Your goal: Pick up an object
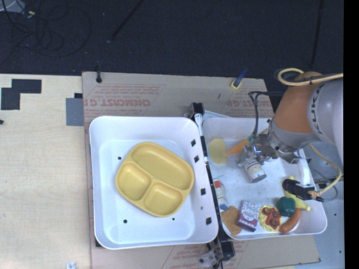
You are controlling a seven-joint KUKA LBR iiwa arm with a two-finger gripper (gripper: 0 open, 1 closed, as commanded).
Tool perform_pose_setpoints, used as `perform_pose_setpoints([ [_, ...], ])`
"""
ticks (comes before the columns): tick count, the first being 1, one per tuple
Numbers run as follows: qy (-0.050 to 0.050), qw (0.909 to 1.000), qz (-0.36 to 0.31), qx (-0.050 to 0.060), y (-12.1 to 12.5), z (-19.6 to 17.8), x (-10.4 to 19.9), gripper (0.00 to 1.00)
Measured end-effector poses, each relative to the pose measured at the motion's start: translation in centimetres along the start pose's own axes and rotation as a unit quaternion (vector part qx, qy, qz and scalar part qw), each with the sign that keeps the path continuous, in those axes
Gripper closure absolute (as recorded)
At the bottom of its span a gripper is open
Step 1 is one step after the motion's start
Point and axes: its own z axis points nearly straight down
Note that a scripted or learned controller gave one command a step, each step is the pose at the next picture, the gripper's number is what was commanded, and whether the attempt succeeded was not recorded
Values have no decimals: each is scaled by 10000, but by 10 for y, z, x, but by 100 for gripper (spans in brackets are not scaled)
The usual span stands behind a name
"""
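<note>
Bench: cardboard sheet (168, 91) under two white bins, pale wood off to the left, dark floor and cables behind.

Left bin (104, 150): just the yellow divided tray (155, 178) lying flat, three compartments, nothing in them as far as I can see.

Right bin (320, 223): where all the small stuff lives. Pale yellow cup-ish thing (217, 150) by the left wall, an orange carrot-looking piece (238, 147) just beside it.

Front edge clutter: a tan piece (230, 217), a purple packet (247, 215), a round red and yellow toy (270, 217), a green piece (286, 205) and a sausage-like thing (290, 224), all crowded close together.

My target: the small can (255, 170), grey with a label, tipped over near the middle of the right bin, just below my wrist.

My gripper (256, 152): down low right at the can's upper end, maybe touching it. Honestly can't tell how the grip stands, too small and cluttered.

How it'll handle: my guess is stiff metal, smooth sides, not fragile, probably light. It's round and lying tilted, so it could roll or squirt out.

Where I'd grab: across the body at mid-length, not the rims.

Progress: nothing lifted yet, I'd say I'm at the reach-and-close stage.
</note>
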Motion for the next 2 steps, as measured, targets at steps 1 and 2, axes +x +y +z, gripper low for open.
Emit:
perform_pose_setpoints([
  [1,0,10000,-6,-2,-94,9,55,100],
  [2,-7,10000,-16,10,-100,-88,94,100],
])
